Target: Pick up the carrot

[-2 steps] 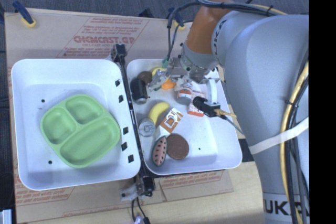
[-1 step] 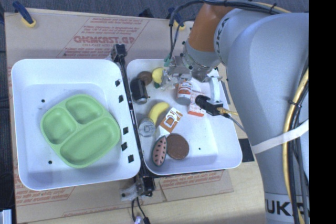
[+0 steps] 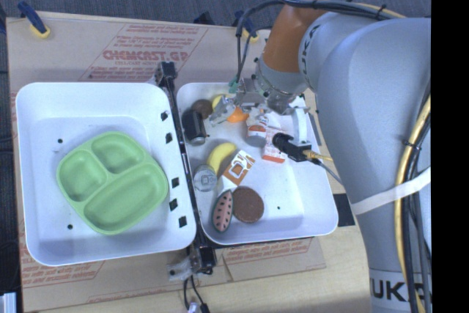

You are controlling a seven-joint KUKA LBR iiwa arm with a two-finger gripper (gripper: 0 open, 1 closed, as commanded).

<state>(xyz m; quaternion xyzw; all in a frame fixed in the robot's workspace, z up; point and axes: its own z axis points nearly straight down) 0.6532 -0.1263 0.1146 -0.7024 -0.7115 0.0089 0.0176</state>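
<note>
Lying just beside the end effector [image 3: 248, 100], the carrot [image 3: 235, 114] touches it.

Small orange carrot [image 3: 236, 114] near the right bin's [image 3: 322, 210] far edge

A robotics lab: two white bins [image 3: 29, 157] clamped on a cardboard-covered bench [image 3: 139, 48].

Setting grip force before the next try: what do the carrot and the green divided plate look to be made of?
Carrot: likely smooth moulded plastic toy food, judging by its flat, even orange; it is small and partly hidden under the gripper, so this is uncertain. Green divided plate: seemingly matte moulded plastic, with uniform pale green colour, rounded compartments and soft sheen.
</note>
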